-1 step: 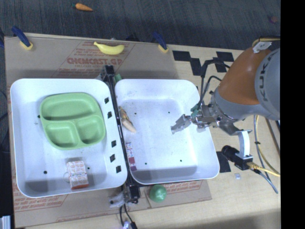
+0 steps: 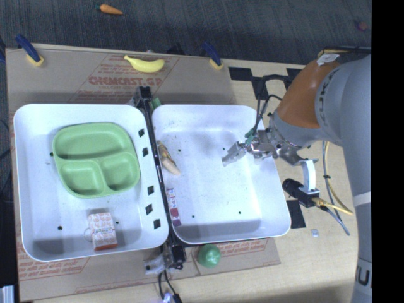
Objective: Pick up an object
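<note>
A small tan banana-shaped object (image 2: 168, 159) lies at the left side of the right bin (image 2: 214, 223), close to the divider. My gripper (image 2: 235, 154) hangs over the right half of that bin, fingers pointing left, roughly a hand's width from the tan object. Nothing shows between its fingers. In the left bin (image 2: 31, 188) sit a green divided tray (image 2: 96, 158) and a small red-and-white packet (image 2: 101, 230).
A yellow banana (image 2: 144, 63) lies on the cardboard behind the bins. A green ball (image 2: 209, 255) rests on the cardboard in front of the right bin. Blue clamps (image 2: 29, 50) hold the cardboard's back edge. An orange object (image 2: 111, 9) lies on the floor beyond.
</note>
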